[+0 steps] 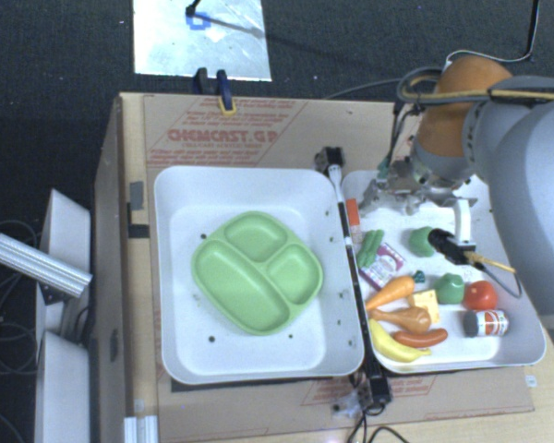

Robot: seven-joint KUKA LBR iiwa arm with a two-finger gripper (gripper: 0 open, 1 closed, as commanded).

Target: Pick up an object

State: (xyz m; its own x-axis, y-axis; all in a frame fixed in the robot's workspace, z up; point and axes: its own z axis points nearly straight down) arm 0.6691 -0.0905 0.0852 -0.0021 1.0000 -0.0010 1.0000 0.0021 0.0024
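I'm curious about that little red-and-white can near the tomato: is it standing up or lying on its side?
Lying on its side. The can shows its long side stretched across the floor of the right bin, beside the tomato.

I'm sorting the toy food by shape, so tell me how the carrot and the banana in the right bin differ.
The carrot is orange with a green stub at its thick end; the banana is yellow. The carrot is straight and tapers to a point; the banana curves. The carrot lies nearer the middle of the right bin; the banana lies at its near edge, by the divider. Both are long toy foods lying flat, apart from the end effector.
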